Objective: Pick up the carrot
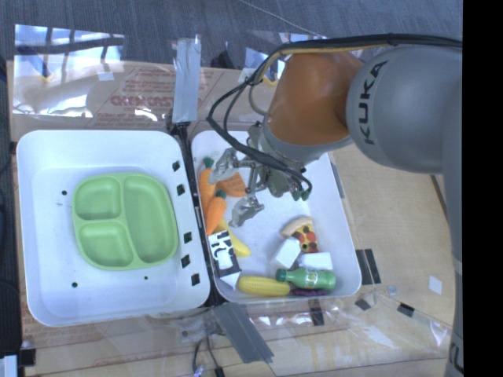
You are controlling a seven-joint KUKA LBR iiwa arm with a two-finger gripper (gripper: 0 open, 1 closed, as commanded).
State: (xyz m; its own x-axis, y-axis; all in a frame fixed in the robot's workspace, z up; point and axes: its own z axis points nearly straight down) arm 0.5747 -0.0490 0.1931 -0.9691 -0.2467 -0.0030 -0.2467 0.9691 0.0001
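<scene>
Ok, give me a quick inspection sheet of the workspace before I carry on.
Surface: two white bins; left bin holds a green divided plate.
Job's things: carrot at the right bin's left wall.
Clutter: pizza slice, green bottle, corn cob, white block.
Gripper: gripper low beside the carrot; grip unclear.
Cables: black cables looping off the wrist.
Surroundings: cardboard, grey tape, plastic film.

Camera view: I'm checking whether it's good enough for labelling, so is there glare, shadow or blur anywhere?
Camera view: glare on the foil behind the left bin; the arm's shadow falls on the claw and carrot; small items look soft; the green tray is evenly lit.
</scene>
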